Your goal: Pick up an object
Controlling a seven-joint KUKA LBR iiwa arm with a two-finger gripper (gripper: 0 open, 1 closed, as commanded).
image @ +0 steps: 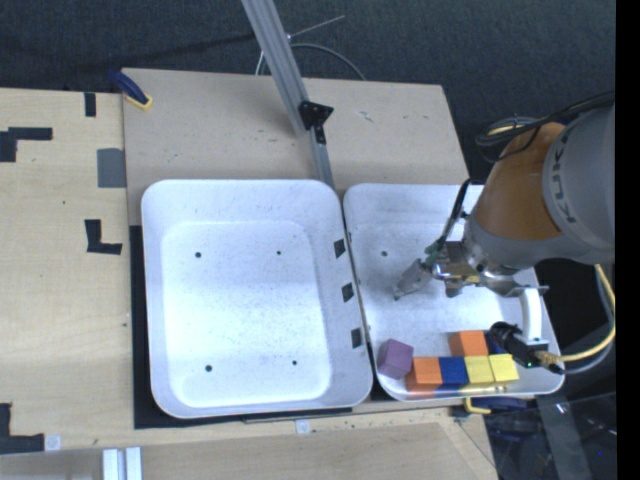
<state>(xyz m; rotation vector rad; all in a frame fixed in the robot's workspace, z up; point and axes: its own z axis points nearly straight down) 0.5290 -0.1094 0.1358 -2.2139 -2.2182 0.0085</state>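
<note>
Wooden surface (250, 118), two white bins; no readable writing anywhere. Blocks line the right bin's (400, 218) near edge: purple block (396, 356), orange block (427, 370), blue block (453, 370), two yellow blocks (491, 369), another orange (467, 344) behind. Tool (412, 284) hangs mid-bin, apart from them, fingers narrowly spread, holding nothing. Left bin (160, 268) alongside.

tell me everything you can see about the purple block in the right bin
The purple block is a small, matte-looking cube with slightly paler top and darker sides. It sits turned a little askew on the floor of the right bin, in its near left corner, close to the wall shared with the left bin. It lies at the left end of the cluster of blocks, right beside an orange block; whether they touch is unclear. The claw hangs apart from it.
</note>
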